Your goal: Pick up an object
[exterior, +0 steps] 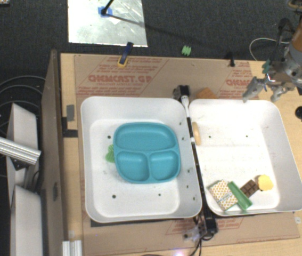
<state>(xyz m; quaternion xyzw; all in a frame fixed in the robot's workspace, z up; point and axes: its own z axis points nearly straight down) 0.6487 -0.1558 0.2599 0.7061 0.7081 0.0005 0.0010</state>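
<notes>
Blue divided tray point(146, 151) fills left bin point(95, 143); right bin point(278, 137) holds small toys point(240, 192)

Bench point(140, 73) bears left bin point(95, 143), right bin point(284, 143), side by side.

Divided tray point(146, 159) in left bin point(95, 143), small items point(240, 191) in right bin point(284, 143)

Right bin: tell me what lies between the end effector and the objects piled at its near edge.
Camera view: bare white floor of the right bin separates the end effector from the pile.
</notes>
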